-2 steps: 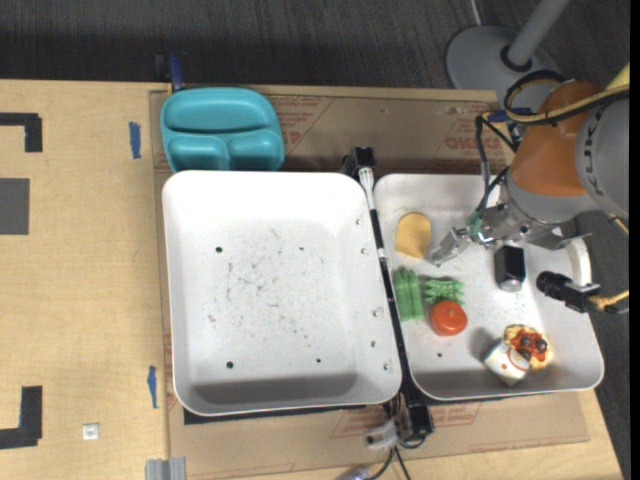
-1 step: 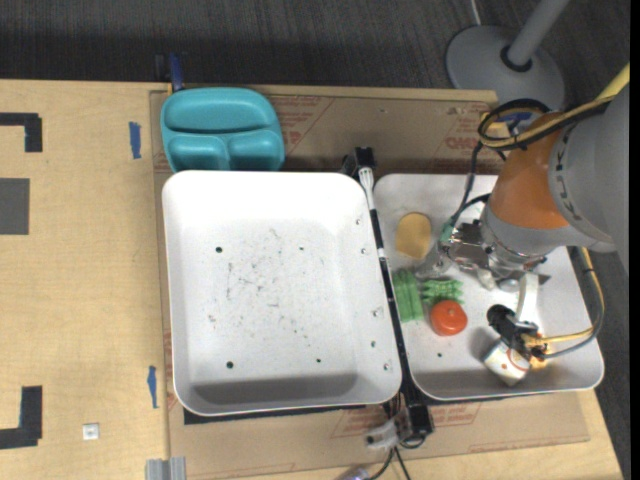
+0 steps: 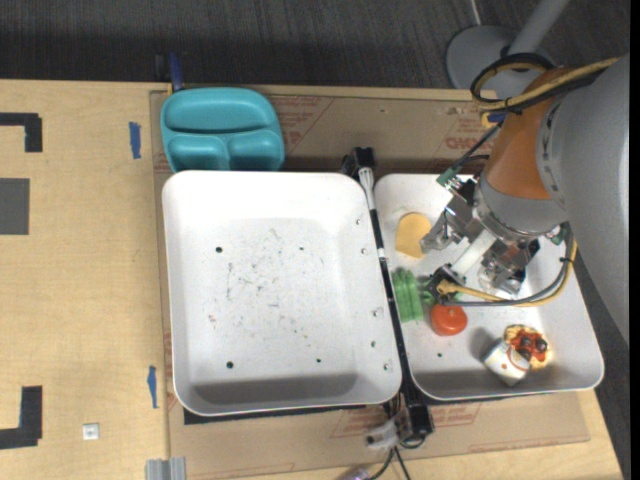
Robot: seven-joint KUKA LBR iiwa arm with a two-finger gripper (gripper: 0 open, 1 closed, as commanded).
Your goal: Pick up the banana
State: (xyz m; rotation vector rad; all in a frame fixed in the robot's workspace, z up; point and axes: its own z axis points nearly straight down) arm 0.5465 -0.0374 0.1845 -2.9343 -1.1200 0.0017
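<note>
A pale yellow rounded thing (image 3: 411,234), the only banana-coloured item here, lies in the right bin (image 3: 575,368) near its upper left corner. Its right side is hidden by the arm. My gripper (image 3: 452,260) hangs low over the middle of the right bin, just right of and below the yellow thing. The wrist and its fittings hide the tip, and I see nothing held.
In the right bin lie a green toy (image 3: 407,296) by the left wall, a red tomato-like piece (image 3: 449,318) and a white cup with red and yellow bits (image 3: 519,351). The left bin (image 3: 270,278) stands alongside. A teal divided tray (image 3: 222,129) sits behind it.
</note>
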